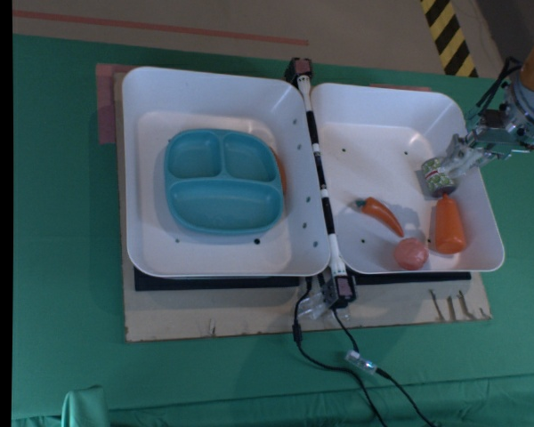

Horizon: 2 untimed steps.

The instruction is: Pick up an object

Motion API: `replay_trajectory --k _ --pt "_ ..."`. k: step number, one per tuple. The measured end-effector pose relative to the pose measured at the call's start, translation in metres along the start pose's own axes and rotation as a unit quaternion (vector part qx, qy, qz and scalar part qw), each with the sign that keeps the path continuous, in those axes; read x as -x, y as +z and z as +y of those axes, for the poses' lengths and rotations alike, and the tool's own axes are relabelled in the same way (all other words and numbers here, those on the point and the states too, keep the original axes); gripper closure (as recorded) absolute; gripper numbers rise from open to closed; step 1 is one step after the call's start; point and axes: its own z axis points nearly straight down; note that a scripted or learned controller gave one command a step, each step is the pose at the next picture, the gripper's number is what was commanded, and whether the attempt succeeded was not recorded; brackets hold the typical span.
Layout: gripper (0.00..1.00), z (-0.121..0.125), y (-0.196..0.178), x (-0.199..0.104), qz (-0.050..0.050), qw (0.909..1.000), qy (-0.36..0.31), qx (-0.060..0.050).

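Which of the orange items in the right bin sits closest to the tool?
The larger, stubby orange piece, just below the tool by the bin's right wall; the slim carrot lies farther left.

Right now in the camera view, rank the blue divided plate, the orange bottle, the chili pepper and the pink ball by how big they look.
1. Blue divided plate, clearly the largest.
2. Orange bottle.
3. Chili pepper and pink ball: too close to rank; the pepper is longer, the ball is rounder.

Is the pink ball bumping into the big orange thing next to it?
Cannot tell. In the camera view the pink ball sits right beside the big orange thing in the right bin; any gap is too small to see.
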Motion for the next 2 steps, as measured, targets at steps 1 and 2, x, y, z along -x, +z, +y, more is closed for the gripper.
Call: replay_trajectory --k 1,2 --pt "1.0 -0.07 -0.054 0.001 -0.001 1.0 0.0 0.001" --pt "1.0 -0.071 -0.036 0.001 0.0 1.0 0.0 0.0"
